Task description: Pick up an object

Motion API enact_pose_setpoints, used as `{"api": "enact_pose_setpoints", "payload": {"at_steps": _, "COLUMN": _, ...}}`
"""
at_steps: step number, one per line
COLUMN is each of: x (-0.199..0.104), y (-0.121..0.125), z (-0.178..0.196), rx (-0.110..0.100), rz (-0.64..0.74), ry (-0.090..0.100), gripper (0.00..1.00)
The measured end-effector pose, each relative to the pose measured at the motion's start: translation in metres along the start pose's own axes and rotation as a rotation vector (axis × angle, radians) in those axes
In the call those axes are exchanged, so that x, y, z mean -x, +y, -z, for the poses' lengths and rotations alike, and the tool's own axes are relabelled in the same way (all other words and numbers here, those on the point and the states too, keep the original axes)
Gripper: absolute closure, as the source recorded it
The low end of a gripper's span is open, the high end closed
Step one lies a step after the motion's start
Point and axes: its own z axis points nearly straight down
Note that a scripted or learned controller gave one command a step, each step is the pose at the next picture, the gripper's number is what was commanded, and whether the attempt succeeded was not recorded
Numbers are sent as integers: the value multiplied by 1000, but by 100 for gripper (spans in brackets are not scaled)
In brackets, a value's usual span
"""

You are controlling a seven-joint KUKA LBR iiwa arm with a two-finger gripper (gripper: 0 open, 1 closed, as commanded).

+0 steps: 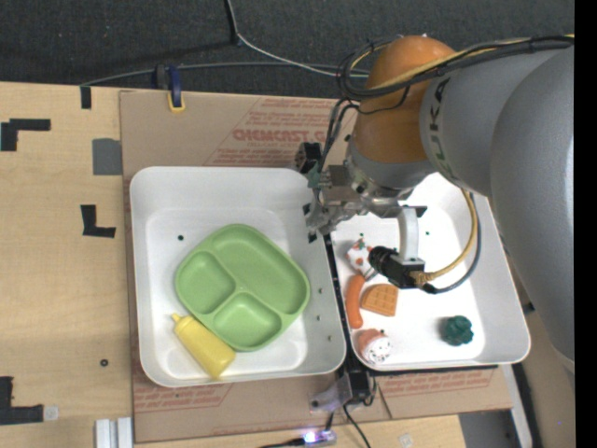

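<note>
My gripper hangs over the wall dividing the bins, open or closed I cannot tell. The likeliest pickings, a waffle toy and an orange carrot, lie at five o'clock in the right bin, probably within easy reach.

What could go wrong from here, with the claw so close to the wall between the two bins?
1. The claw hangs over the walls where the left bin and right bin meet; lowering there, it may strike a rim instead of an object.
2. The orange toy and the waffle lie close together, so a grasp may push one away or catch both.
3. The green plate is wide and flat, probably hard to grip.
</note>
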Motion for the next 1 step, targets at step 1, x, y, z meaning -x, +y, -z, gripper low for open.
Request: {"api": "enact_pose_setpoints", "payload": {"at_steps": 1, "x": -57, "y": -30, "z": 5, "rx": 0, "rz": 3, "ry": 1, "gripper": 100}}
